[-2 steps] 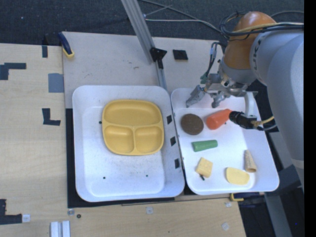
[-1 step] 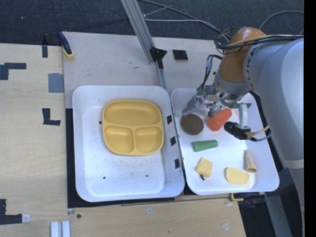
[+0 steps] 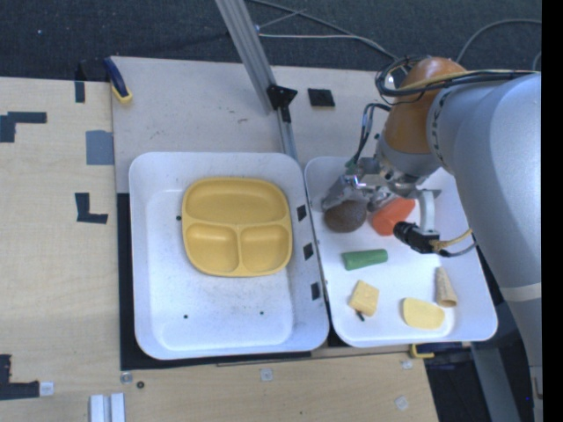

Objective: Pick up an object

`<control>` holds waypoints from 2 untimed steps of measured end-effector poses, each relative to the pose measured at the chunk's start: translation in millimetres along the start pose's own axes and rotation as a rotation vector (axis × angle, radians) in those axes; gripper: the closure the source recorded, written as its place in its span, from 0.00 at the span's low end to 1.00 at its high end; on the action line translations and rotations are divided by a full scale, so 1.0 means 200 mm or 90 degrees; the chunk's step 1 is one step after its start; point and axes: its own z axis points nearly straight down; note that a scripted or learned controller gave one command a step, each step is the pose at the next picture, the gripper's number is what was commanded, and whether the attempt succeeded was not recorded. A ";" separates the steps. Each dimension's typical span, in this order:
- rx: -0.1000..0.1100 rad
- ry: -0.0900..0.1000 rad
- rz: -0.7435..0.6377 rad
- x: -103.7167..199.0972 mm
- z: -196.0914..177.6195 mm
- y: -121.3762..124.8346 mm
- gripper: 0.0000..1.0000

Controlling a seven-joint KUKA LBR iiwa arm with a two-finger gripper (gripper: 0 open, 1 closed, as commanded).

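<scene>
The right bin (image 3: pixel 475 310) holds several small items: a brown rounded object (image 3: pixel 345 217), an orange-red object (image 3: pixel 392 217), a green bar (image 3: pixel 364 258), a yellow cheese-like wedge (image 3: pixel 363 297), a flat yellow piece (image 3: pixel 423 313) and a tan cone-like piece (image 3: pixel 446 287). My gripper (image 3: pixel 362 189) reaches down from the right into the far part of that bin. It sits just above the brown object and beside the orange-red one. The wrist hides the fingertips.
The left bin (image 3: pixel 149 262) holds a yellow divided plate (image 3: pixel 237 225). A slanted metal pole (image 3: pixel 251 47) rises behind the bins. A black cable (image 3: pixel 431 240) hangs off the wrist over the right bin.
</scene>
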 end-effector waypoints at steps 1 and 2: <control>-0.003 -0.002 0.000 0.00 -0.06 0.01 1.00; -0.001 0.001 0.000 0.05 -0.31 0.01 1.00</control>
